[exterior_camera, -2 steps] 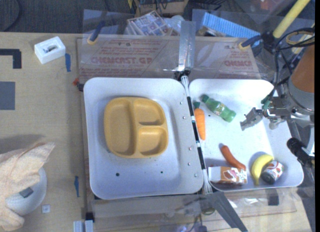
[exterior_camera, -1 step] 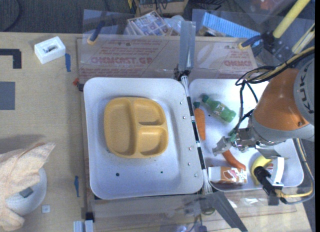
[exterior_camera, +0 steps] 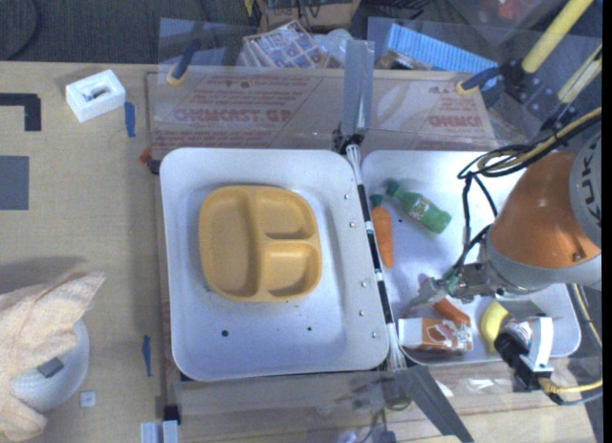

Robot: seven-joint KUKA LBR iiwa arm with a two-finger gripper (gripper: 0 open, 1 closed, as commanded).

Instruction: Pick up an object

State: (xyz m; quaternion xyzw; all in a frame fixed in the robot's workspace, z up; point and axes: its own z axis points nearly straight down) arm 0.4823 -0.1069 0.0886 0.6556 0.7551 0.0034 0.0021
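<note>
Looking down at a slant on a wooden table [exterior_camera: 76, 192] that carries two shallow white bins side by side. The left bin [exterior_camera: 191, 336] holds a yellow divided plate [exterior_camera: 258, 240], lying flat near the bin's middle. The right bin [exterior_camera: 421, 168] sits just beside the left bin, their rims meeting along a central seam. Inside the right bin, a carrot [exterior_camera: 382, 235] lies against the wall nearest the left bin, and a green bottle [exterior_camera: 418, 206] lies on its side just beyond the carrot, toward the bin's far end. A flat orange and white packet [exterior_camera: 438, 334] rests at the near edge of the right bin, with a yellow object [exterior_camera: 493, 321] just past it, away from the left bin. The grey arm, with its orange band [exterior_camera: 545, 216], reaches over the right bin. The gripper [exterior_camera: 442, 288] hangs low just above the packet; whether it is apart or together cannot be told, and nothing is seen clamped in it.
</note>
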